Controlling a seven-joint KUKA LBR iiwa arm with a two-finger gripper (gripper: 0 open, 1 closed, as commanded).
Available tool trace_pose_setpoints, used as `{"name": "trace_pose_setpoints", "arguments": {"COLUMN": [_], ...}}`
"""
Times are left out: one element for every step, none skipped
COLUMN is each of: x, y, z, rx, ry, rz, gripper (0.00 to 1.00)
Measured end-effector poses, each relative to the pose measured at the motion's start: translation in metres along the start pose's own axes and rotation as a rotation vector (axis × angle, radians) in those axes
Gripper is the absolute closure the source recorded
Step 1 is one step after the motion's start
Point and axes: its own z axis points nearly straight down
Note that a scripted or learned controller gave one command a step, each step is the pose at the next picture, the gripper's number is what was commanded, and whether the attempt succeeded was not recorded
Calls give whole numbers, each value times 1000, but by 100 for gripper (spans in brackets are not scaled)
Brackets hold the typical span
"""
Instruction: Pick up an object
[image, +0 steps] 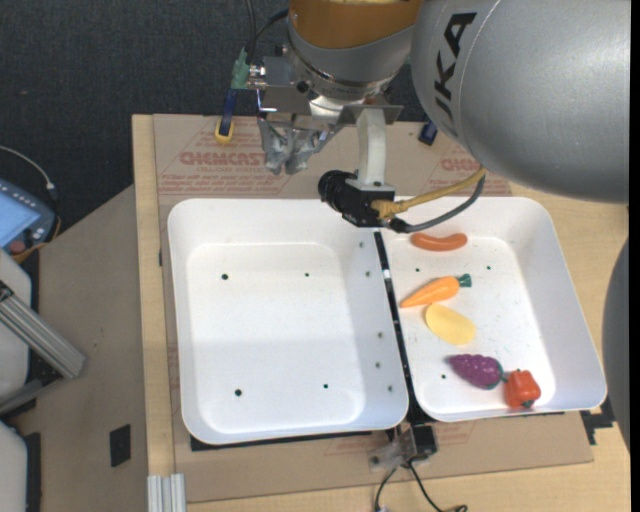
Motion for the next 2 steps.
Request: {"name": "trace_pose_setpoints", "arguments": {"x": [2, 1], "y": [-36, -38], "z": [-143, 15], "rx": [-2, 31], "ry": [2, -12], "rz": [-2, 2], "gripper": [100, 100]}}
